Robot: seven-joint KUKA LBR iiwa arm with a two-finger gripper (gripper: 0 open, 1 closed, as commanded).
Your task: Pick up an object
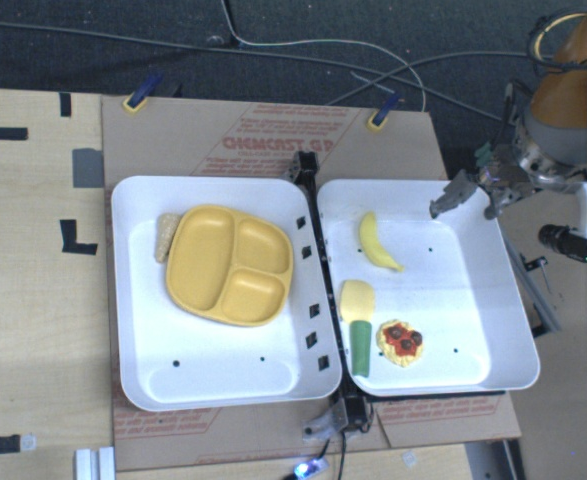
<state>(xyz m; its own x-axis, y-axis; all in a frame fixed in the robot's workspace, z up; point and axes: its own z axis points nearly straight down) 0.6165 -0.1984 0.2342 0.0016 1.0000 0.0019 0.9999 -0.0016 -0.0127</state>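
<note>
The hand (465,194) hovers at the upper right rim of the right shallow white bin (478,298), carrying nothing; whether it is released or clenched cannot be told at this angle. The nearest candidate, a yellow plastic banana (377,242), lies to the hand's left and slightly below, clear of the walls. Further down and left lie a yellow-and-green toy corn cob (358,323) and a small round toy pizza (401,343), near each other. Recommended approach: descend over the banana's middle, with the grip set across its narrow width. The bin floor around it is bare, giving room; the central divider (318,268) lies beyond it.
</note>
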